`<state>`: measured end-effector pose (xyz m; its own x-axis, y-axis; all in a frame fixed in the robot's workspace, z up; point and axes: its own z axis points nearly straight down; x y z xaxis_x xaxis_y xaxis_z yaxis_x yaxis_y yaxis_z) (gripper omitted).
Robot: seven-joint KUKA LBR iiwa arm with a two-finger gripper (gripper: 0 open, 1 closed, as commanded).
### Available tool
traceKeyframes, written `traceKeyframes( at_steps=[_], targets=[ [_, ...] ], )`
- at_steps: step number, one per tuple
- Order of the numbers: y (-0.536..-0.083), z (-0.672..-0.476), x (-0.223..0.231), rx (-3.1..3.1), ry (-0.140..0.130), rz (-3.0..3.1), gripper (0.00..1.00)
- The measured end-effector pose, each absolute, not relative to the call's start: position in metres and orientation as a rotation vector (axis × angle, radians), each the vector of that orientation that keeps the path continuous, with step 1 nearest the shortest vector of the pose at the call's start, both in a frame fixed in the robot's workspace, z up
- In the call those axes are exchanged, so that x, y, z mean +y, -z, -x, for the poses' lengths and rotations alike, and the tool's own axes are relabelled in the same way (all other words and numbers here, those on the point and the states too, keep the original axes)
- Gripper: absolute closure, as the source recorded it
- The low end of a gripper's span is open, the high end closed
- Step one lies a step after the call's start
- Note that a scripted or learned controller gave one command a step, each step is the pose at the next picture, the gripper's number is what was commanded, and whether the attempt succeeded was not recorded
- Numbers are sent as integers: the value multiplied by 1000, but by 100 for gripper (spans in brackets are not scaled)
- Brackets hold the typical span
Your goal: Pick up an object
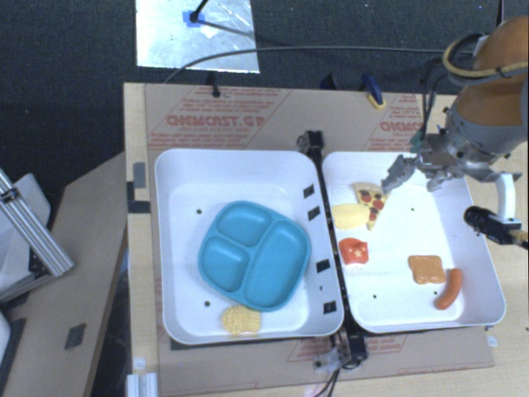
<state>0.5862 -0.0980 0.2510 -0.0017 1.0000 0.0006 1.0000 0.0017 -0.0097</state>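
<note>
White bins: two shallow trays side by side on the tabletop (pixel 248 110); the left bin (pixel 178 222) carries a blue divided plate (pixel 254 256) and a yellow corn piece (pixel 241 319) near its front edge.

Right bin (pixel 483 300): holds the candidate objects, all lying loose on its floor: a pizza slice (pixel 371 198) and a pale yellow piece (pixel 350 216) toward the back-left corner, a red piece (pixel 354 251) near the left wall, an orange toast-like piece (pixel 426 269) and a sausage (pixel 447 289) toward the front-right corner.

Arm: grey with an orange band (pixel 504 48), reaching over the back edge of the right bin.

Tool (pixel 395 176): poised above the back-left part of the right bin, just beside the pizza slice; nothing is seen between its fingers, and whether they are spread or closed cannot be told at this slant.

Contact: the tip appears to be near the pizza slice rather than touching it, though the angle leaves this uncertain.

Progress: approach stage, judged from the layout; no object is lifted, and every item rests in its bin.

Remaining: the descent onto one item, the closing of the tool on it, and the lift clear of the bin floor.
</note>
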Motion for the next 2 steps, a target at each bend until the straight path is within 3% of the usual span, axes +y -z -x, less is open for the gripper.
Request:
traceKeyframes(
  at_steps=[1,2],
  targets=[
    [-257,-588,-98,-2226,1,2218,0],
    [-212,-593,-91,-2225,-2,2216,0]
  ],
)
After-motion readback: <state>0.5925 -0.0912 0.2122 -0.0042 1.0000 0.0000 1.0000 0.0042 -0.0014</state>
